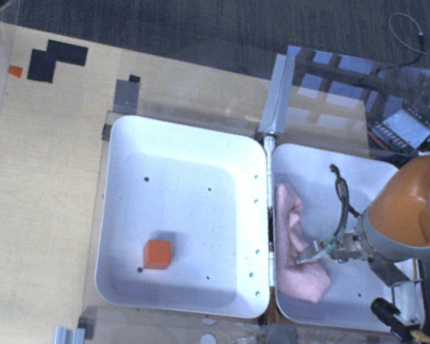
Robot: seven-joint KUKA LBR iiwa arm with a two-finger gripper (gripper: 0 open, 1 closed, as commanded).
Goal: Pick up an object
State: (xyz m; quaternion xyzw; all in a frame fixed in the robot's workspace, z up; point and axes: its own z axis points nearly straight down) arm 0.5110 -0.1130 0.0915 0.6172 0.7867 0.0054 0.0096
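Hand going in on the pink cloth, right bin

You're sitting with the hand [309, 255] low over the crumpled pink cloth [297, 249] lying against the right bin's [355, 309] left wall; I can't tell how wide it's open or whether it's actually gripping anything. My worry is you're pinching only a loose fold, so the cloth could be slipping out on the lift, or you're scraping the wall. The orange block [157, 254] is sitting alone in the left bin [194, 152].

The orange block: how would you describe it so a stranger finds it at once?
Two white bins sit side by side; take the left bin. Near its front-left corner lies the orange block, small and cube-shaped. The pink cloth in the right bin is soft and crumpled instead.
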